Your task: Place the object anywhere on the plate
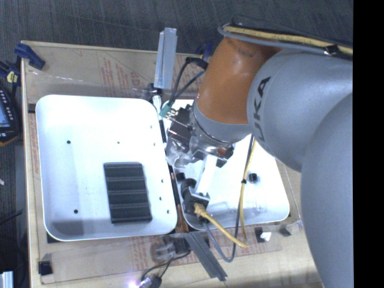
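Note:
A black ribbed rectangular plate (127,192) lies flat in the left white bin (66,119), toward its front right. My gripper (179,153) hangs over the left edge of the right white bin (270,206), close to the wall between the two bins and to the right of the plate. The wrist and the big grey and orange arm cover most of the right bin. I see nothing held at the gripper, and what lies under the arm is hidden.
A small black thing (252,177) sits on the right bin's floor near its right side. A grey upright bar (165,59) stands behind the bins. A blue clamp (27,54) grips the bench's back left corner.

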`<state>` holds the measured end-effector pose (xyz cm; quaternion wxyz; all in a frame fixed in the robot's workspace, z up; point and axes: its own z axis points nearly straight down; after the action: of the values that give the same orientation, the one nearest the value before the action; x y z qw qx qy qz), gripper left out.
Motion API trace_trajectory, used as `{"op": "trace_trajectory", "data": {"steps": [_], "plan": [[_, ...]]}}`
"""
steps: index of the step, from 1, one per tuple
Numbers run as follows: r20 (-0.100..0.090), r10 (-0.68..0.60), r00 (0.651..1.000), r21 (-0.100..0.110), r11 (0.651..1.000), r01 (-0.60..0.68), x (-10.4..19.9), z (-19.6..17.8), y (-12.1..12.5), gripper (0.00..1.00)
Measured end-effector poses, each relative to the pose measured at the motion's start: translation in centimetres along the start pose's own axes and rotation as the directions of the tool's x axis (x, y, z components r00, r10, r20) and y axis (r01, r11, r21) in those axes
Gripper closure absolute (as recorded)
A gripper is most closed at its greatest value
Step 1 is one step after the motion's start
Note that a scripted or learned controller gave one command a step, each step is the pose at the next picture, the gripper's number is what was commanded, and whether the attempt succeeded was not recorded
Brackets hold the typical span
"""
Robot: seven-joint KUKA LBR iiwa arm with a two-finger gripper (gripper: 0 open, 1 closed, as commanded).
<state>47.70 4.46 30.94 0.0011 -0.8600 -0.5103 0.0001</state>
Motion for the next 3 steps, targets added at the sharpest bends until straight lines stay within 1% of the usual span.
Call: {"op": "trace_trajectory", "data": {"steps": [1, 2, 3], "plan": [[0.006, 0.050, 0.999, 0.005, 0.999, -0.050, 5.3, 13.2, -3.1, 1.00], [0.004, -0.193, 0.981, 0.003, 0.981, 0.193, 9.5, 11.3, -2.2, 1.00], [0.003, -0.180, 0.984, 0.002, 0.984, 0.180, 4.8, 10.8, 1.8, 1.00]]}}
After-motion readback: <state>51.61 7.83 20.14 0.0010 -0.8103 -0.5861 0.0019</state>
